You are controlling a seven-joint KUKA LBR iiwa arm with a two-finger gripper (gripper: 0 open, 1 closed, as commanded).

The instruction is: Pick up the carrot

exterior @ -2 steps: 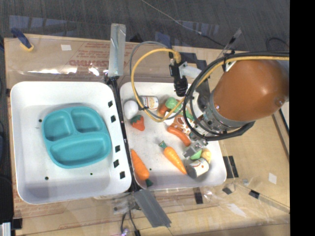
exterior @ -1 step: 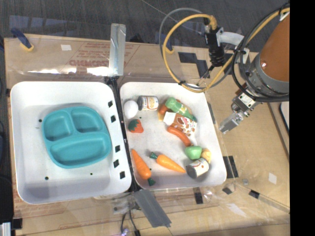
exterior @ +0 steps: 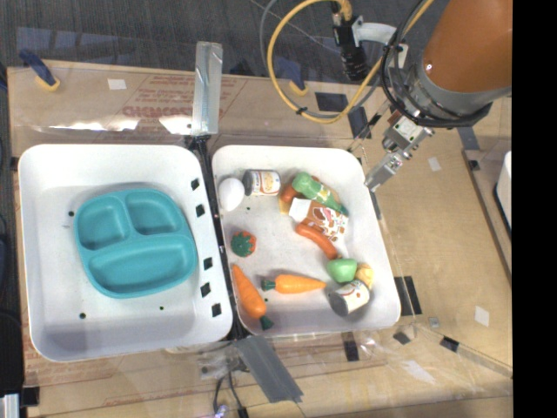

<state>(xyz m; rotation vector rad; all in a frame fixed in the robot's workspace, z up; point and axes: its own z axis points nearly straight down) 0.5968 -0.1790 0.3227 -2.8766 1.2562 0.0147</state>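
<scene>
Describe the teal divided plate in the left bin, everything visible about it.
The teal plate looks like smooth moulded plastic with rounded corners. Raised ridges split it into three compartments: two smaller at the far side, one wide at the near side. It lies flat, slightly rotated, on the floor of the left bin, touching nothing else.

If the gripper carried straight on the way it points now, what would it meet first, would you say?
The gripper slants down-left over the right bin's rim. It would probably meet that rim or the red-and-white packet first, well before either carrot; depth is hard to judge.
</scene>
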